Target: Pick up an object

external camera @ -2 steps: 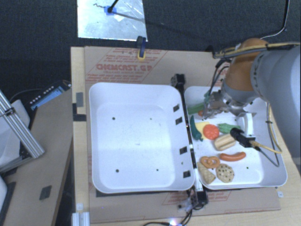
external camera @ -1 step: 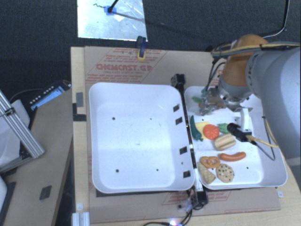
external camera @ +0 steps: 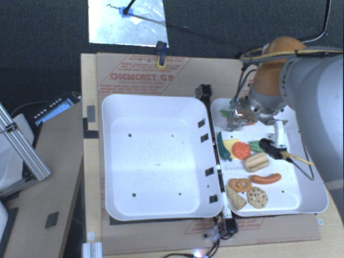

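Plastic toy foods, roughly nine, are piled in the right bin (external camera: 309,200); the gripper (external camera: 236,117) grip can't be told.

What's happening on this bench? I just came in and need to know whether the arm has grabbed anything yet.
A grey KUKA arm reaches in over the right bin, with its gripper low at that bin's far end. The toy food lies nearer the camera: a tomato, a bread roll, a sausage, a pretzel and a cookie. Nothing can be seen held in the gripper. The left bin sits beside it.
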Motion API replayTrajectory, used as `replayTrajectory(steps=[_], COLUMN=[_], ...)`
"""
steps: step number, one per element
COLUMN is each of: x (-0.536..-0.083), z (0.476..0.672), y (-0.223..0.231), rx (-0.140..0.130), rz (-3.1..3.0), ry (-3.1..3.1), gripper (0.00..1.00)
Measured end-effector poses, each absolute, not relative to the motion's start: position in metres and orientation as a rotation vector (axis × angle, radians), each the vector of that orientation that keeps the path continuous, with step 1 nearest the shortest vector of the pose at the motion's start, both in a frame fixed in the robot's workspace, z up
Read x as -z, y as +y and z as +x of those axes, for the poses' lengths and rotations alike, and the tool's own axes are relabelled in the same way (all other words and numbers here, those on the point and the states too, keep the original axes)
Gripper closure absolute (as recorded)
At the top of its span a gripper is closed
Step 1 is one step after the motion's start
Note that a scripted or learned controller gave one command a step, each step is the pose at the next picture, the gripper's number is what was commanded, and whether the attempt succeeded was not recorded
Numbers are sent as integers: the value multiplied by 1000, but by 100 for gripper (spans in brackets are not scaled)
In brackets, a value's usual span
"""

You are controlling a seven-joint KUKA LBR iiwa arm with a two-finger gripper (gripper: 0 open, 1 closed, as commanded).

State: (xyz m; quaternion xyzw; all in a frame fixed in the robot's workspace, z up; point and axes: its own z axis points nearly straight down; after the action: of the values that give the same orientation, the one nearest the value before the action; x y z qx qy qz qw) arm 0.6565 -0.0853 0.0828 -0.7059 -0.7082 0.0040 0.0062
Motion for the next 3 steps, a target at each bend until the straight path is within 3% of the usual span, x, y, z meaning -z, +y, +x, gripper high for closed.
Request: replayTrajectory(steps=[2, 3], x=[-94, -86], z=[657, 625], y=[-84, -85], rx=[-8, -2], rz=[-2212, -2220], ry=[-2222, -2222], gripper=[100, 100])
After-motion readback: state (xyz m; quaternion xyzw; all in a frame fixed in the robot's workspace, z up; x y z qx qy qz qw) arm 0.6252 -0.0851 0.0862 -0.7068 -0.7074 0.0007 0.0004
